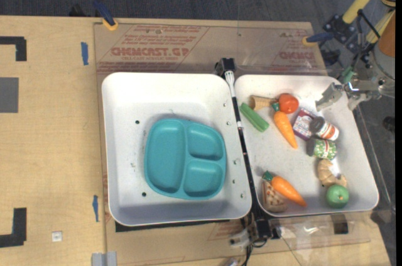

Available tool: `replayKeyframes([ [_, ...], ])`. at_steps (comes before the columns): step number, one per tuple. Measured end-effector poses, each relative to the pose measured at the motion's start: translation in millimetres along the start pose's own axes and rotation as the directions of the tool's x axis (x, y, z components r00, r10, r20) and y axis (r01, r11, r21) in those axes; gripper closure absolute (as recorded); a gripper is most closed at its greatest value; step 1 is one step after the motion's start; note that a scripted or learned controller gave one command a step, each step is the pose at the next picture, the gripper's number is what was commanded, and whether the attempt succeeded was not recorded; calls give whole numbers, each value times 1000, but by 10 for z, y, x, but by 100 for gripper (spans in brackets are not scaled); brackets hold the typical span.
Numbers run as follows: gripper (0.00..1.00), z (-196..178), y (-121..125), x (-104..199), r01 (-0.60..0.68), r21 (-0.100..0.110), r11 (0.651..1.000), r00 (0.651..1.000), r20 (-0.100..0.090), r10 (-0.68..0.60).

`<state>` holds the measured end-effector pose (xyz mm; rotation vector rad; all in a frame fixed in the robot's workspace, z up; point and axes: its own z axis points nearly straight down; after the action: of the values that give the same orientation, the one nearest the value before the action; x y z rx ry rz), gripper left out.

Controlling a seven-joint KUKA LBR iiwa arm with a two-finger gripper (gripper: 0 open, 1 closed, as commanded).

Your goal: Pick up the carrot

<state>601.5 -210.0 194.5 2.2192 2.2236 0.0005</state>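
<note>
Right bin [367,161] is pretty crowded from where I sit. The upper carrot [286,129] has a tomato [288,103] touching its top and a small bottle [312,126] just beside it on the right, but open white floor on its left and below. The lower carrot [287,188] lies against a waffle [272,195]. Open floor between the two carrots.

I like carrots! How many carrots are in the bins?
2. One orange toy carrot lies mid right white bin, below the tomato; another lies near its front edge. None looks hidden.
</note>
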Motion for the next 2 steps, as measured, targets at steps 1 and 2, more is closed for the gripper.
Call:
replayKeyframes([
  [1, 0, 949, -8, 350, 82, -9, 997, 997, 5, -82],
  [2, 0, 1051, -486, 1147, 162, -9, 987, 987, 0, -162],
])
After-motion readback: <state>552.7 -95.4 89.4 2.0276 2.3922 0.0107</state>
